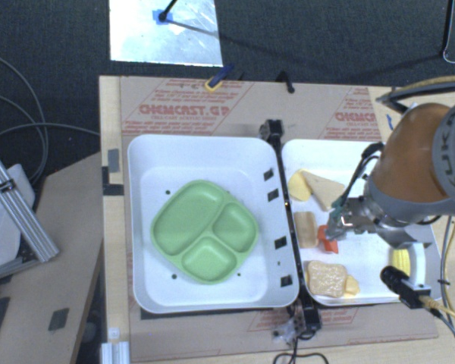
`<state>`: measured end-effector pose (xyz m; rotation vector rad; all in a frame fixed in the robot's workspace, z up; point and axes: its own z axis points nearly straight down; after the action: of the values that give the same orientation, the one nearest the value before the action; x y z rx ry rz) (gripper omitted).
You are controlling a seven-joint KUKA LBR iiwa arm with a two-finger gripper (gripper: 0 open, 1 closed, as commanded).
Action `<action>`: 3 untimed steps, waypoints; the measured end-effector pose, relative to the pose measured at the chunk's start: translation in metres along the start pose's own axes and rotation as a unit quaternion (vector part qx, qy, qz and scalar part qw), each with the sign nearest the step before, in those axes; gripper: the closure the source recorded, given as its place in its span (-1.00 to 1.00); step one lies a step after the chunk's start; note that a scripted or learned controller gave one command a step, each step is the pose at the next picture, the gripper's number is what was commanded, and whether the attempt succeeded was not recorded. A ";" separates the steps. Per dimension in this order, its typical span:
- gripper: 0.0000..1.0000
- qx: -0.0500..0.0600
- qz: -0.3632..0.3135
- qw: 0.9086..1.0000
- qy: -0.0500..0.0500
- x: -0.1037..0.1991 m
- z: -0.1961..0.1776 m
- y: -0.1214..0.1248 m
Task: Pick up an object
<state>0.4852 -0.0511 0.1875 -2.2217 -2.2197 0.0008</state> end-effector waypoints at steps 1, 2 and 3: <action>1.00 -0.002 -0.004 1.000 0.000 0.035 -0.011 0.002; 1.00 -0.003 -0.005 1.000 0.000 0.083 -0.041 0.002; 1.00 0.001 -0.001 1.000 0.000 0.087 0.006 0.001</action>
<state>0.4859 0.0362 0.1817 -2.2180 -2.2208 0.0032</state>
